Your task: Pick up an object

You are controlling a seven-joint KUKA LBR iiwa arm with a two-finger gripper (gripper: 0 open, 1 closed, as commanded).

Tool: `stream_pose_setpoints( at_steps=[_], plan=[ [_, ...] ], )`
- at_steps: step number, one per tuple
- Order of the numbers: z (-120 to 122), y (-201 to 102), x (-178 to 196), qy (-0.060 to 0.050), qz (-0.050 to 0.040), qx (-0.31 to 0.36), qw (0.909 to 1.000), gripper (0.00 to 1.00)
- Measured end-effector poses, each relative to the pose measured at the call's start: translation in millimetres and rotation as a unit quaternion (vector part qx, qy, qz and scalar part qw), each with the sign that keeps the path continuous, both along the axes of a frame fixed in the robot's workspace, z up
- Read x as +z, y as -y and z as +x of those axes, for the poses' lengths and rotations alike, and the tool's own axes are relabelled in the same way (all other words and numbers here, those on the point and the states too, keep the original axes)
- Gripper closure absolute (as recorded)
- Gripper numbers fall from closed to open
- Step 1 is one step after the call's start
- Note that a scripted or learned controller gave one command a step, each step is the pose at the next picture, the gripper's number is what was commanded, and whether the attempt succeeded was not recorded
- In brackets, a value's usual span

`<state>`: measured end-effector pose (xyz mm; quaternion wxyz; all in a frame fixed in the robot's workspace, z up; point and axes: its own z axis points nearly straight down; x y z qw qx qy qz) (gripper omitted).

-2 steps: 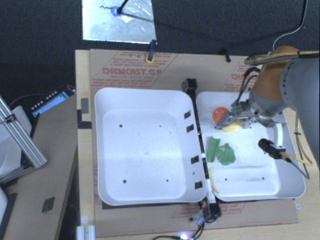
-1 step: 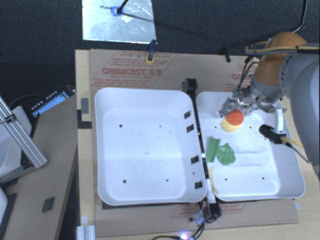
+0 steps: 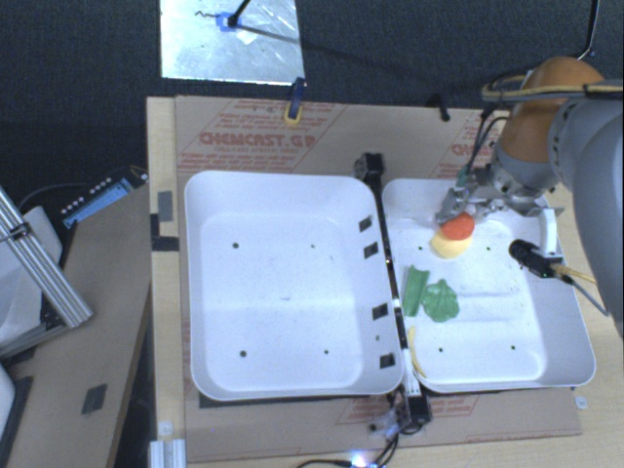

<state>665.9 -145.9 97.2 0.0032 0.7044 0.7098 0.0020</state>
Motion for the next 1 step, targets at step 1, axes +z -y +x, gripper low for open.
stream_pose_setpoints(
  at_steps=[1],
  plan=[
    [4.8,-90.3,93.8,0.001,0.0017,0.002,1.0,1.0]
  ],
)
